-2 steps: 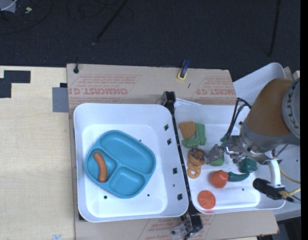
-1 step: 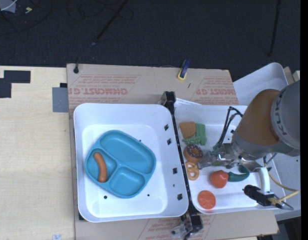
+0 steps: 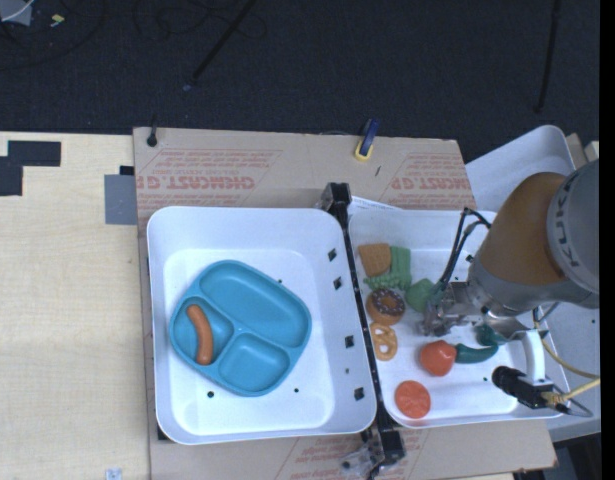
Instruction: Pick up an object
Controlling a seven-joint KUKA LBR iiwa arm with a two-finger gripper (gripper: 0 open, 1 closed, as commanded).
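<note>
toy food [image 3: 391, 299] fills the right white bin [image 3: 457, 408] on cardboard [image 3: 237, 173].

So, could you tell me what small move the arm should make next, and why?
Probably a short descent: the gripper hangs over the right bin just above the red tomato-like toy, with nothing visibly between its fingers, so lowering onto that toy seems the nearest pick.

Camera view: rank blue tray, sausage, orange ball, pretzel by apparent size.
1. blue tray
2. sausage
3. orange ball and pretzel look about alike; not ranking them.
</note>
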